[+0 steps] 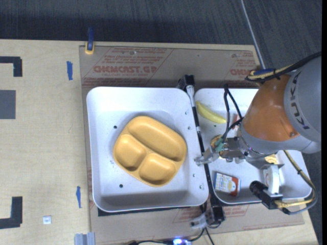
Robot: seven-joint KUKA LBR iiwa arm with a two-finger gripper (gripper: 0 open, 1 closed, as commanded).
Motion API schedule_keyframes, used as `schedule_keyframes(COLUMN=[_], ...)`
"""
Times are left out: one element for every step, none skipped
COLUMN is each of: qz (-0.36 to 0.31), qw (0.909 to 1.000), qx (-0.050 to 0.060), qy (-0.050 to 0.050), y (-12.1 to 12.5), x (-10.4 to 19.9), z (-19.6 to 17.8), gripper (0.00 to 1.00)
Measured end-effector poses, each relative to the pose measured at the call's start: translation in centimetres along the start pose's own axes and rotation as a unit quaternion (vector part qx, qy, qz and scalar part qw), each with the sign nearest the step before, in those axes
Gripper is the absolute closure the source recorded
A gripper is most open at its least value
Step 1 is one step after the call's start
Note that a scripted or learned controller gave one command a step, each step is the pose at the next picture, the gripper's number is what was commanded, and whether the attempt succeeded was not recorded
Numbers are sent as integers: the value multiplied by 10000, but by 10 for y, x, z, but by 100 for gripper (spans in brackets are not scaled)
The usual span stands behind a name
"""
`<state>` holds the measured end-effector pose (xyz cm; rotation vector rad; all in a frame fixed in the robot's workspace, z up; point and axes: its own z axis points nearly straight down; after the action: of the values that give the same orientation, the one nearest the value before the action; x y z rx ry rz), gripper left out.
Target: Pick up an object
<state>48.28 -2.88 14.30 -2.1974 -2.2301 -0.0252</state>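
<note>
Gripper (204, 158) over left edge of right bin (244, 197), centre-right of frame; open or closed, can't tell. Carton (227, 183) just below it, lower right: looks light, crushable, probably best grabbed across narrow sides.

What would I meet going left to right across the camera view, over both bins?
Left bin wall → yellow divided dish → banana → arm's orange band. The small packet overlaps the banana's span, so it is left out.
</note>
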Motion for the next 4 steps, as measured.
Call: schedule_keyframes(qz=[-27,-35,-35,-47], qw=[10000,10000,10000,9999], qx=[22,39,31,49], qy=[59,73,84,110], y=[4,5,6,7], x=[-5,-6,-12,-15], z=[8,9,12,13], gripper=[0,0,0,0])
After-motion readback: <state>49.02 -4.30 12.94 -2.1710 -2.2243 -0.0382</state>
